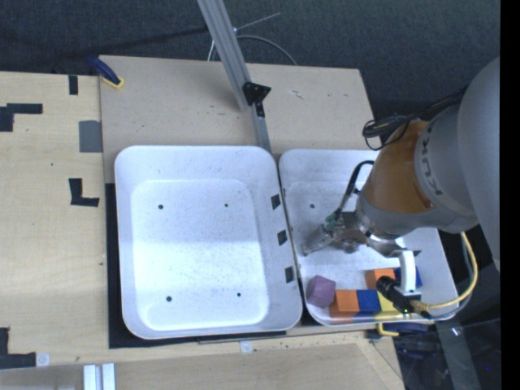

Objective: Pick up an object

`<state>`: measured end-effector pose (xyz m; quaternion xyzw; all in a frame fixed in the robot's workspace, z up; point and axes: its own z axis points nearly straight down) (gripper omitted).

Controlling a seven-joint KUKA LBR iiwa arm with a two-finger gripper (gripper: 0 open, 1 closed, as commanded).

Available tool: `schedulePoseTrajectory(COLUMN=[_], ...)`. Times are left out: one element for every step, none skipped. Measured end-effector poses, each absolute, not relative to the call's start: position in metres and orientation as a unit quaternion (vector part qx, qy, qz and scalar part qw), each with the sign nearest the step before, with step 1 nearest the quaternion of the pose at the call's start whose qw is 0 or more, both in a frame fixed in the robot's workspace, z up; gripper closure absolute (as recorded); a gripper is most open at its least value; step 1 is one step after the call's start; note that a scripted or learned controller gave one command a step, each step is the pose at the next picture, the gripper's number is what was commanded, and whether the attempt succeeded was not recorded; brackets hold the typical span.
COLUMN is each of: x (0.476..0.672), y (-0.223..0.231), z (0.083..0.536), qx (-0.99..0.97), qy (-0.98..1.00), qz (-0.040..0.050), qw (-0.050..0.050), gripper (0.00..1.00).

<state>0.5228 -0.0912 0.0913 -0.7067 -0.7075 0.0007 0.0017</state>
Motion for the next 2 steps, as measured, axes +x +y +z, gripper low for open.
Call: schedulePoseTrajectory(x=[0.523, 0.502], y=[-0.091, -0.1], z=[0.091, 0.091], qx=[-0.707, -0.708], qy=[-0.707, -0.707], qz=[0.0003, 0.0017], qw=[0.001, 0.002], gripper=[0.0, 0.0])
